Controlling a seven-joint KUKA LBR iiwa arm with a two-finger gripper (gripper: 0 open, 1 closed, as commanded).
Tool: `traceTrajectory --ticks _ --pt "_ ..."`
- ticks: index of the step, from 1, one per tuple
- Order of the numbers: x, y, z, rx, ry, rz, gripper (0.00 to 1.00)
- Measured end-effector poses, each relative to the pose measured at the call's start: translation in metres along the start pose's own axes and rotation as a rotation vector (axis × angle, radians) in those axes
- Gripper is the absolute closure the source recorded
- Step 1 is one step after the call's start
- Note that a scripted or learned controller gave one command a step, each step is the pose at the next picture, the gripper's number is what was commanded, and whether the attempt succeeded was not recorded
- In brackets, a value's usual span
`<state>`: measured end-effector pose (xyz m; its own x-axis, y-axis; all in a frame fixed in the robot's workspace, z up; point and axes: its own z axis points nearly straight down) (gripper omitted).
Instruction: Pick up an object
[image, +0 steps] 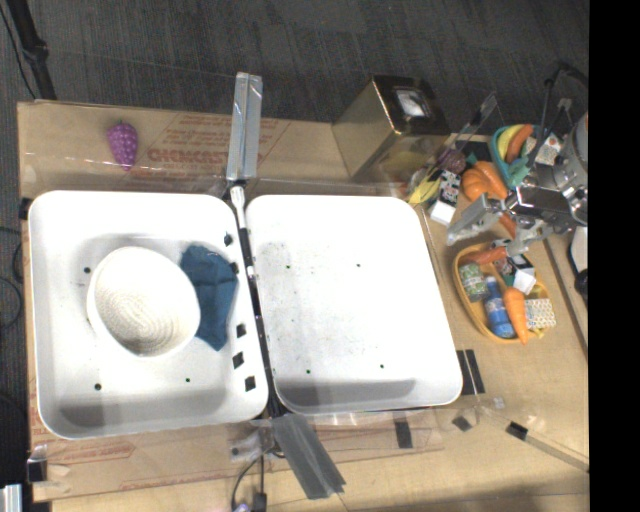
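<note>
While I wait at the frame's right edge, my pincer (540, 200): grip state I cannot tell.
White woven hat (146, 299): left bin (60, 215), centre-left.
Blue cloth (212, 292): touching the hat's right side.

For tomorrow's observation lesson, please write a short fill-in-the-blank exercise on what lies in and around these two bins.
1. The white hat lies in the ____ bin.
2. Beside the hat, touching it, lies a crumpled ____ cloth.
3. The purple grape bunch lies ____ the bins, on the cardboard.
4. The yellow tray of toys sits to the ____ of the bins.

Missing words: left; blue; outside; right
</note>
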<state>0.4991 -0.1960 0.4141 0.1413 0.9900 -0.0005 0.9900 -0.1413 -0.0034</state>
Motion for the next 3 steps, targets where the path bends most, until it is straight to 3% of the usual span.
traceTrajectory --ticks 1,2,3 --pt "-0.011 -0.021 0.067 -0.001 -0.001 -0.141 0.0" --pt "0.007 0.029 0.022 -0.004 -0.001 0.206 0.0" --pt "0.01 0.058 -0.012 -0.002 0.001 0.724 0.0"
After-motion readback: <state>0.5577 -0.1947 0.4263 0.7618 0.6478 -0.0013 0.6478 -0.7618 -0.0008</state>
